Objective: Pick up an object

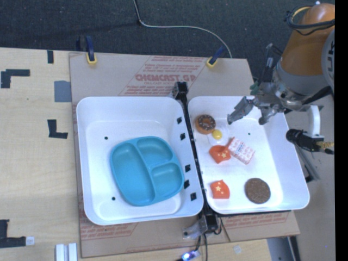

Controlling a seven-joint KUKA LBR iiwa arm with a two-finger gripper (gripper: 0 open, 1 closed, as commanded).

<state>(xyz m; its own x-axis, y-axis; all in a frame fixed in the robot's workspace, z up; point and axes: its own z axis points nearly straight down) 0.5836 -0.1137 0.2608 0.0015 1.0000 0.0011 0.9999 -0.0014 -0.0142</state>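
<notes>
The right bin (pixel 283 162) holds several small objects: a chocolate doughnut (pixel 205 123), a small yellow ball (pixel 217 135), a red piece (pixel 219 154), a white and red packet (pixel 241 150), a red block with a yellow star (pixel 219 190) and a brown round cookie (pixel 257 190). My gripper (pixel 251 113) hangs over the far part of the right bin, to the right of the doughnut. Its fingers (pixel 238 113) are spread open with nothing between them.
The left bin (pixel 87 145) holds a blue divided tray (pixel 146 169). A black divider (pixel 186 140) runs between the bins. Both bins rest on a cardboard sheet (pixel 157 75) clamped at the back. A cable (pixel 179 29) lies beyond it.
</notes>
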